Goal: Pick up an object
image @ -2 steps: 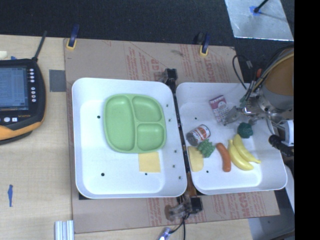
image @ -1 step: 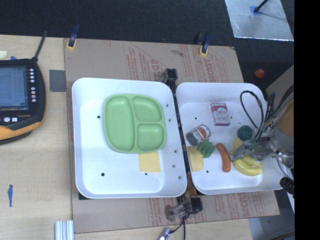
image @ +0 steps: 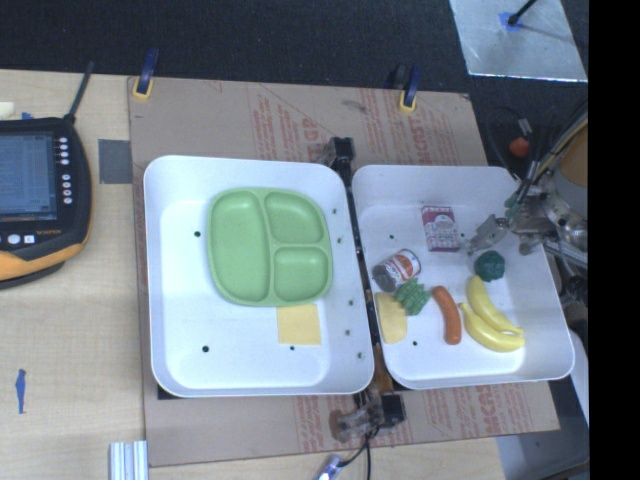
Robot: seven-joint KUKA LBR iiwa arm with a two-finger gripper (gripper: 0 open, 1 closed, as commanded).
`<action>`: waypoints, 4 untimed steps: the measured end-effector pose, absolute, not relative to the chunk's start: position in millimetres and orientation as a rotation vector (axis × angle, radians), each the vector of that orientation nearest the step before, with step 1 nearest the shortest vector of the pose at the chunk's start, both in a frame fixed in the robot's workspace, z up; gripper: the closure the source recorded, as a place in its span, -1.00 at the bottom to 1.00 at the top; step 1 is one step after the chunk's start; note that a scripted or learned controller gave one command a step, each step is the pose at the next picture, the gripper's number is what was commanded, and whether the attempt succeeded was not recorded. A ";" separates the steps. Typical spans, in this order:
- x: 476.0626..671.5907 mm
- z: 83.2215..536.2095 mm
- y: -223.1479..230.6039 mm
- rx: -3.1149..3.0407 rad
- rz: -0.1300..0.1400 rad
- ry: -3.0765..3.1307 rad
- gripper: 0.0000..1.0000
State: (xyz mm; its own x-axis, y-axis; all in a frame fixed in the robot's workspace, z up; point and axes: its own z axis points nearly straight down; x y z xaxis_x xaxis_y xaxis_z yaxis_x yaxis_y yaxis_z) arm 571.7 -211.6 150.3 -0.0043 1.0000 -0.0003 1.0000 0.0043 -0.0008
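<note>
Reaching in over the right bin (image: 545, 363) w/ the gripper (image: 497, 230), sitting low near the bin's upper-right part. Fingers (image: 484, 236) looking spread apart, nothing between them; view is poor here, so probably open rather than surely. Holding nothing yet, so the pick is not done.

Candidate objs, all resting in the right bin: dark green round piece (image: 489, 265) lying just below the fingertips, nearest of all, poss. the target. Pink-red packet (image: 439, 228) lying just left of the fingers. Banana (image: 488, 318) sitting further below, beyond the green piece. Sausage (image: 449, 313) and broccoli (image: 410, 295) lying lower-left, apart from the fingers. Small can (image: 398, 268) lying on its side further left. Yellow slice (image: 391, 318) furthest lower-left in this bin.

Left bin (image: 170, 348) well away to the left, carrying a green divided plate (image: 268, 246) and a yellow square (image: 299, 324).

Judging progress: early, approach stage. Remaining: closing on an obj, lifting it clear of the bin.
</note>
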 end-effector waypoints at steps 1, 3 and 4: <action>519.9 140.3 -211.9 -2.214 0.005 -2.225 -1.00; 559.7 101.9 -213.0 -2.212 0.006 -2.230 1.00; 642.1 175.6 -128.0 -2.215 -0.001 -2.226 1.00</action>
State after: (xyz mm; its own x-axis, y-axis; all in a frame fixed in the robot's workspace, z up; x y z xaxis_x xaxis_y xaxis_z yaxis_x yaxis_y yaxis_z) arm 642.1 -128.0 175.6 -0.0052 1.0000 0.0014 1.0000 0.0052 -0.0004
